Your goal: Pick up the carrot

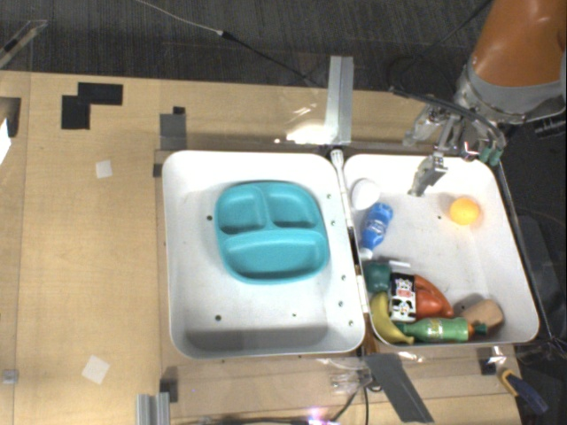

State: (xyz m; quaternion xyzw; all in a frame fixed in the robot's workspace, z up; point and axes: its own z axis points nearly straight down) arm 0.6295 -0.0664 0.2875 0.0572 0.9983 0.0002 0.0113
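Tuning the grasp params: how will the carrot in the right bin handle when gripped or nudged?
The carrot looks like a smooth, glossy toy, so probably stiff, light and a bit slippery. Its tapered, rounded shape may roll or squirt out. It lies wedged among the banana, green bottle and a small carton, so neighbours will likely shift.

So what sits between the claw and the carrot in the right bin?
In the camera view, just bare white bin floor separates the claw from the carrot; the orange ball sits off to the side.

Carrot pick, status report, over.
Gripper above right bin's far side, holding nothing. Carrot in near corner pile, untouched. Small carton and banana crowd it.
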